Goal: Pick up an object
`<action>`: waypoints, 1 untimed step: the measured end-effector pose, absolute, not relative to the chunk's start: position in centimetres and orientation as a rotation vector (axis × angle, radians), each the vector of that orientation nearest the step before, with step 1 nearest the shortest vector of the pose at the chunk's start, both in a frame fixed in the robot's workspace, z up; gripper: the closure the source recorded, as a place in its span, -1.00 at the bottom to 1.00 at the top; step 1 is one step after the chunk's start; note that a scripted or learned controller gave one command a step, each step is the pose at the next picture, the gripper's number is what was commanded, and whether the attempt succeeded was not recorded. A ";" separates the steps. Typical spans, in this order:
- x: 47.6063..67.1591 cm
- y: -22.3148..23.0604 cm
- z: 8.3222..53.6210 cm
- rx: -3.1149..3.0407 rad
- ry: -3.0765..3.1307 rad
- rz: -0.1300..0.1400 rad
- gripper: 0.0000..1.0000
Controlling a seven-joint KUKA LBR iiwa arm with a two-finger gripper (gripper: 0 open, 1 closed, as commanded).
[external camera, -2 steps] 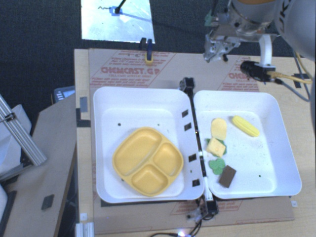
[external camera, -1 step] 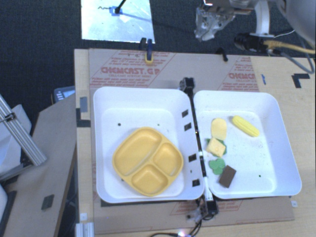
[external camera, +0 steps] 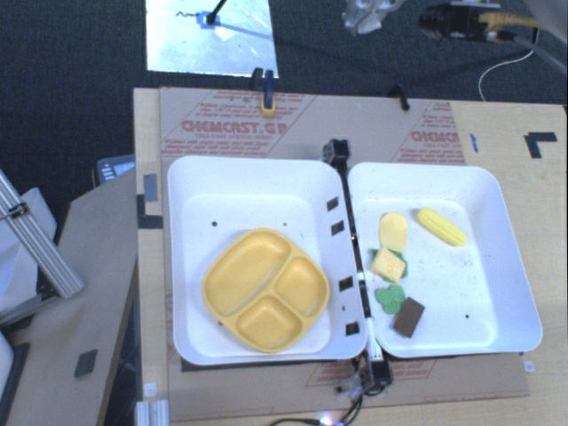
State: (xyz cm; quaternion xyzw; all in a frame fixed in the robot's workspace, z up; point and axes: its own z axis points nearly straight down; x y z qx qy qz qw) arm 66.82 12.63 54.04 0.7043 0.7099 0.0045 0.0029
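- The gripper (external camera: 371, 11) is hanging high above the bench, beyond the bins, holding nothing; its opening I cannot tell.
- A yellow corn cob (external camera: 441, 226) is lying in the right bin (external camera: 510, 238).
- A yellow tray (external camera: 265, 288) is sitting in the left bin (external camera: 231, 185).

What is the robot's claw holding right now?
Nothing. The gripper hangs high above the bench, away from both bins. The corn cob and other toy foods lie in the right bin.
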 end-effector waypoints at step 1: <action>56.2 13.6 53.7 2.212 2.232 0.006 1.00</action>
